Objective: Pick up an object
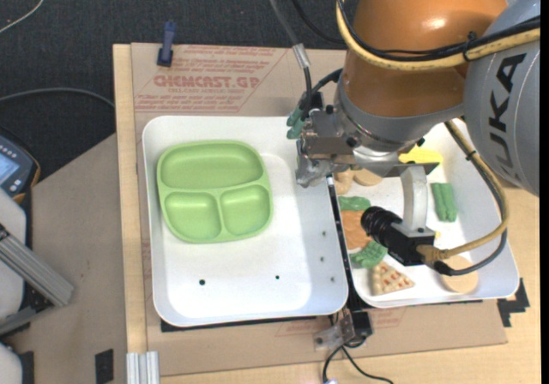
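Toy food pieces [390,275] sit in the right bin [502,267], crowded under the arm [420,39]. Visible ones: a pizza-slice wedge [390,277] near the front edge, a dark green leafy piece [371,254] just beside it, a green ridged piece [443,201] toward the right side, a yellow piece [420,155] poking out from under the wrist, a tan round disc [461,282] at the front right corner, pale tan rounds [360,177] near the bin divider. Something orange [353,232] lies beside the divider, shape unclear.

Left bin [232,297] holds a light green three-compartment plate [214,191], lying flat, well apart from the toy food.

Big orange band and grey body of the arm cover most of the right bin's rear half, so whatever lies there is hidden. Gripper [316,164] hangs over the rim between the two bins; fingers too dark and cluttered to read, can't tell if apart or together, nothing seen between them. A black part [390,235] with a white curved piece [416,202] and cables [480,232] overlaps the food, blocking more of it.

Both bins rest on a brown board [206,74] with red print; a blue clip [165,44] at its rear left corner. Arm is cut off at the right and top.
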`<action>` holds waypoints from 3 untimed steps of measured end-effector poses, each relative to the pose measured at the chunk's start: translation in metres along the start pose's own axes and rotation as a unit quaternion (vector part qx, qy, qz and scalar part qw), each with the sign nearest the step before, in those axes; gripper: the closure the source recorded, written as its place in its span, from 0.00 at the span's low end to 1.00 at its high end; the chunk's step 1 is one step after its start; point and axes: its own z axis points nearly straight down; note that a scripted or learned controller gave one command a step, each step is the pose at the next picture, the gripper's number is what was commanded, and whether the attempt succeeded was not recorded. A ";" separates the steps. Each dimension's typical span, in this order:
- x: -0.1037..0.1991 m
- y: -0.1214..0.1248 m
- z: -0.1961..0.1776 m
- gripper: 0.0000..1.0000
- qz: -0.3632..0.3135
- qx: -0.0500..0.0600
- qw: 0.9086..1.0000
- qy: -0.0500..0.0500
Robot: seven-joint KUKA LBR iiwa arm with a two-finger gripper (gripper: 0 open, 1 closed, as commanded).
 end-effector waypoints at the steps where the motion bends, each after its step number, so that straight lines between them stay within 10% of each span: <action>1: -0.005 0.001 -0.010 1.00 0.004 0.000 1.000 -0.002; 2: 0.059 0.001 -0.026 1.00 0.001 0.000 1.000 0.000; 3: -0.004 -0.001 0.028 1.00 0.008 0.006 1.000 -0.004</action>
